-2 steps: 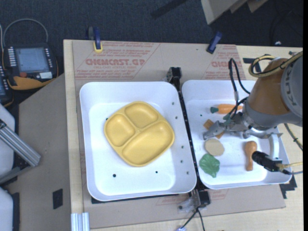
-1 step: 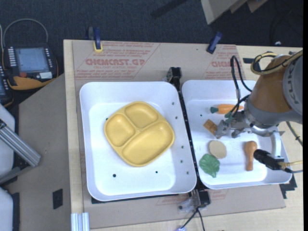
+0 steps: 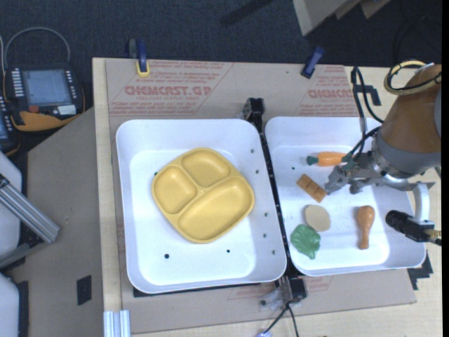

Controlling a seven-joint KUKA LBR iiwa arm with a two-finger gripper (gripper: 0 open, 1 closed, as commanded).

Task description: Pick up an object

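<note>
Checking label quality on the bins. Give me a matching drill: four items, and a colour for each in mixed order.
Things:
1. divided plate
2. carrot
3. leafy piece
4. drumstick

Colours:
A. green
B. brown
C. yellow
D. orange with a green end

Pairs: 1-C, 2-D, 3-A, 4-B

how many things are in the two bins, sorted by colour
yellow: 1, divided plate, left bin
orange: 1, carrot
brown: 2, block, drumstick
beige: 1, round piece
green: 1, leafy piece
total: 6
</note>
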